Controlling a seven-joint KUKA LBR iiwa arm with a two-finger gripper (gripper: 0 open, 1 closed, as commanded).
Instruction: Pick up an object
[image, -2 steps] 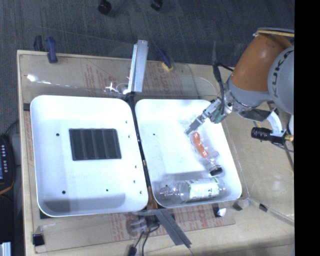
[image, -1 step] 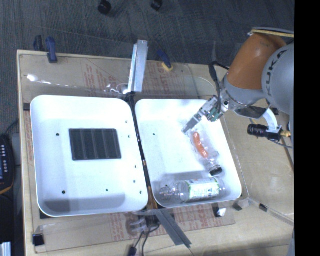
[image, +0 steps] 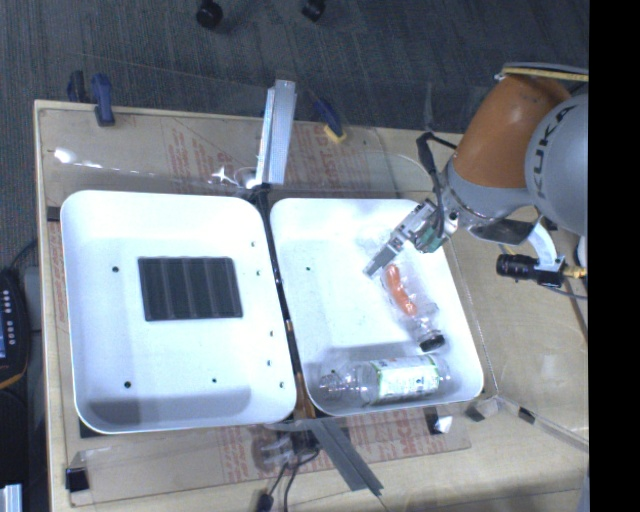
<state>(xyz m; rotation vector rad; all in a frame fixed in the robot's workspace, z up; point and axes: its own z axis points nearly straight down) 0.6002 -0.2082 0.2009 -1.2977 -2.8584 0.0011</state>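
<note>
In the right bin (image: 320, 300) lie two objects. A small clear bottle with orange contents and a black cap (image: 408, 300) lies at a slant near the right wall. A larger clear bottle with a white label (image: 385, 380) lies on its side along the front wall. My gripper (image: 382, 260) reaches in from the right and hangs low over the bin, right at the upper end of the orange-filled bottle. Nothing is visibly held in it. A dark grey ribbed pad (image: 190, 288) lies flat in the left bin (image: 90, 230).
A metal bar (image: 275, 130) stands up at the back where the two bins meet. Blue clamps (image: 100, 95) sit on the bench's far edge. The arm's grey body with its orange band (image: 510, 130) overhangs the right bin's back right corner.
</note>
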